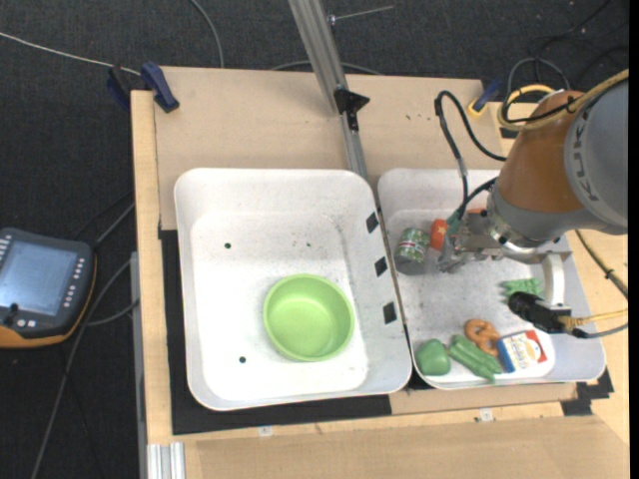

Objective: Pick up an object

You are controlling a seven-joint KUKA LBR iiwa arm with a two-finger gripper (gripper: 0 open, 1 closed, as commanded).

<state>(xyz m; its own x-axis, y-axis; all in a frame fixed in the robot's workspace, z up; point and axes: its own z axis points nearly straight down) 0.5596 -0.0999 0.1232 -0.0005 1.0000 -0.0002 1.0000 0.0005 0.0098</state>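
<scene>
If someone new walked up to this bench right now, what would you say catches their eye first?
Probably the bright green bowl, sitting alone in the left bin. Next, the grey arm with its orange band reaching into the right bin, its gripper low beside a small can. A cluster of green toys, a pretzel and a small carton lies along that bin's near edge.

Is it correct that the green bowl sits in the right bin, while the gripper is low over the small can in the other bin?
Not quite. The camera view shows the green bowl in the left bin, not the right one. The rest stands: the gripper is low by the small can in the other bin.
</scene>
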